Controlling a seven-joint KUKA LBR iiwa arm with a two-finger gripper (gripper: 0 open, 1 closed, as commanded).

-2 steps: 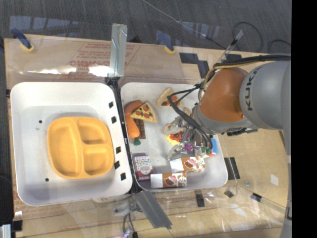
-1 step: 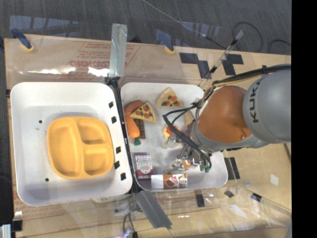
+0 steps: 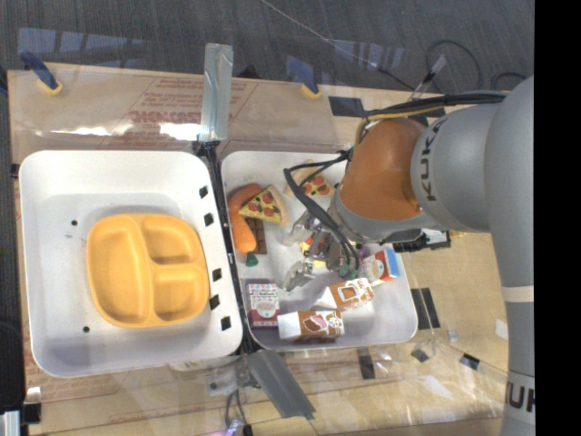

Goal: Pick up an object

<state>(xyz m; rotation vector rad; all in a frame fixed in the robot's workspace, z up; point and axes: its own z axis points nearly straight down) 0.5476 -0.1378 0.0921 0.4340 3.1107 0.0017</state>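
My gripper hangs low over the middle of the right bin, under the orange wrist band. Toy food lies around it. A pizza slice and an orange bun-like piece sit to its left. In the front left corner stands a red and white box, and a brown and white carton lies along the front wall. A small brown carton is just right of the gripper. The wiring and the arm keep me from seeing any object held.
A yellow divided tray lies in the left bin. A second pizza piece sits at the back of the right bin, partly under the arm. A red and blue packet lies by the right wall.
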